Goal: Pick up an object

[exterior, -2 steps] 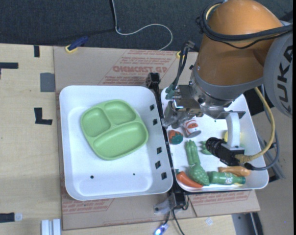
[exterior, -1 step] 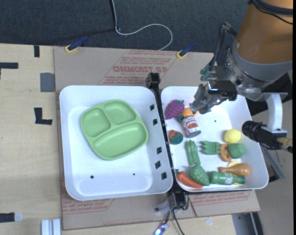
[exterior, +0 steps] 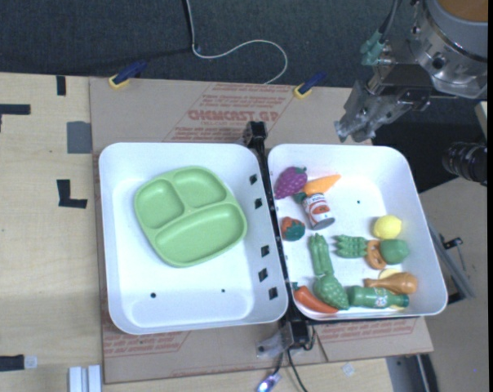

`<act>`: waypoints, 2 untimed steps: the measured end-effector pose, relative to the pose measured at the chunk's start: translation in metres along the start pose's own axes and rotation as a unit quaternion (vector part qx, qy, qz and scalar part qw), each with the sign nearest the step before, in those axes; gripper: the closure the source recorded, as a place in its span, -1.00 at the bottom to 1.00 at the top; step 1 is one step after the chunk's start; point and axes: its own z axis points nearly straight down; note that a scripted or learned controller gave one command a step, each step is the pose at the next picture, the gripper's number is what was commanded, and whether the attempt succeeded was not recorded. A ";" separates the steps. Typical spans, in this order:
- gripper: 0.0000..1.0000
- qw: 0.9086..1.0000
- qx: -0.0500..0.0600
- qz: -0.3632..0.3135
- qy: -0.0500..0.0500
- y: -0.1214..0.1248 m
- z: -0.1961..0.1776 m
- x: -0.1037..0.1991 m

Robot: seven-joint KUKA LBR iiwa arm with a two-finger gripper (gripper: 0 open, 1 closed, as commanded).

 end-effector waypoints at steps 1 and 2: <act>1.00 1.000 0.008 0.004 -0.001 -0.001 0.049 -0.056; 1.00 1.000 0.004 -0.005 0.001 0.000 0.005 0.051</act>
